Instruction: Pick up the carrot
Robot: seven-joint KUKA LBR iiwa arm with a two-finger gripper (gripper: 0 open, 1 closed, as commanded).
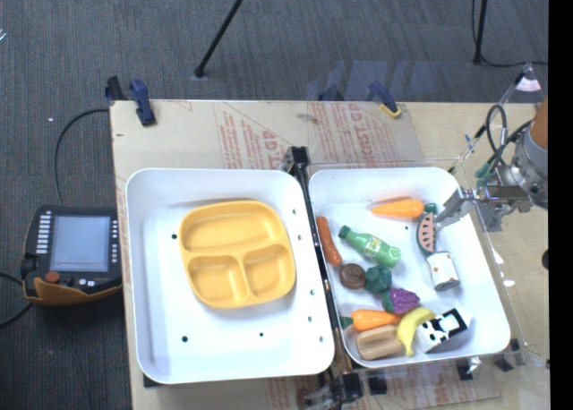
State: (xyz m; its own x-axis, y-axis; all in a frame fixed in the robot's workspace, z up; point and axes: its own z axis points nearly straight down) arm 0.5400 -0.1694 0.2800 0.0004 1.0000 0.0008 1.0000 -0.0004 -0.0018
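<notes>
Right bin (494, 285) holds a crowd of toy foods; left bin (143, 220) holds a yellow divided plate (237, 251).

Two carrot-like pieces in the right bin. The clearer one, the carrot (397, 209), lies flat near the bin's 12 o'clock edge, thick end toward 3 o'clock, tip toward 9 o'clock, a bit of green at the thick end. A second small carrot (374, 319) sits at about 6 o'clock, touching the bread roll (378, 342) and close to the banana (412, 328). Also an orange sausage-shaped piece (328, 240) along the bin's 9 o'clock wall.

Neighbours of the upper carrot: watermelon slice (425, 233) just beside it at 4 o'clock; green bottle (369, 245) near at 7 o'clock. Open floor on its 12 o'clock side.

Gripper (455, 207) sits at the bin's 3 o'clock rim, just beside the carrot's thick end and above the watermelon slice. Nothing between the fingers as far as the view shows; whether they stand wide or narrow I cannot tell at this size.

Handling judgement: likely hollow plastic, so light, stiff, smooth-skinned and a little slippery. The taper could squeeze it out toward the tip. Best hold looks to be across the thick half, fingers closing along the 12-to-6 o'clock line, clear of the watermelon slice. It is unlikely to be damaged, though it may roll when nudged.
</notes>
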